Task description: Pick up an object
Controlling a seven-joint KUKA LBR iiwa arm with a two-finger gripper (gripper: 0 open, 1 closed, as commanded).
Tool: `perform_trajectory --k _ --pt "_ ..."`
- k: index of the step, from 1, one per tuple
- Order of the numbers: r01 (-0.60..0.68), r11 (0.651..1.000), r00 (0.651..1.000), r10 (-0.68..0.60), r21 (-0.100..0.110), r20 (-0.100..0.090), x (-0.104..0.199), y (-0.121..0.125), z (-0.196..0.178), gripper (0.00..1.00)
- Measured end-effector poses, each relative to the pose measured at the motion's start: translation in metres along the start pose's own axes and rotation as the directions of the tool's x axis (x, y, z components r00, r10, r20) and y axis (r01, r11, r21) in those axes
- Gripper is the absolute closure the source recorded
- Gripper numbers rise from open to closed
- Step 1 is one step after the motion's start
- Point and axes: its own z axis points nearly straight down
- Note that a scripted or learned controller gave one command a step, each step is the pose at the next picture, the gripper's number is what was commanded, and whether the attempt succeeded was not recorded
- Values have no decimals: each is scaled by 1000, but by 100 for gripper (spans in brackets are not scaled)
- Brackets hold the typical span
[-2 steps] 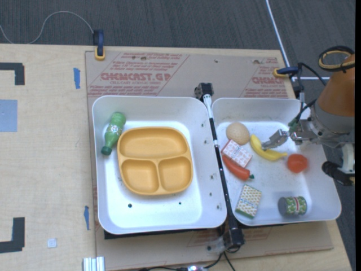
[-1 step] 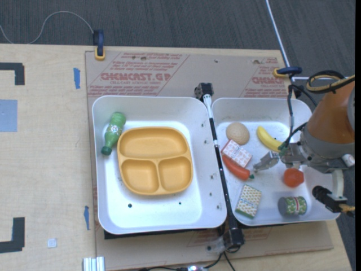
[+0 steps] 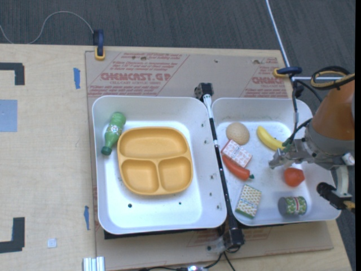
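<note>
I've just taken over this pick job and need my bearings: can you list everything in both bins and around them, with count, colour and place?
Bottle: 1, green, left bin, far left edge, beside the tray.
Divided tray: 1, yellow-orange, three compartments, middle of the left bin.
Egg-shaped item: 1, beige, right bin, far left part.
Banana: 1, yellow, right bin, far middle.
Small box: 1, red and white, below the egg-shaped item.
Chilli-like item: 1, red-orange, touching the small box.
Patterned pack: 1, green and cream, right bin, near left.
Tomato-like item: 1, red, right bin, just under the gripper.
Can: 1, green label, near right.
Clamps: 2, blue and yellow, far edge of the cardboard.
Arm: 1, grey with orange band, from the right.
Gripper: 1, over the right bin.
</note>
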Motion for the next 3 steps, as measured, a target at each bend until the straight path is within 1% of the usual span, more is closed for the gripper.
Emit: perform_trajectory --k 1,2,3 --pt "0 1000 1000 0 1 0 0 0 0 0" --pt "1 1000 1000 -1 9 -9 64 -38 11 0" --pt "-3 1000 1000 3 -6 4 58 -35 -2 100"
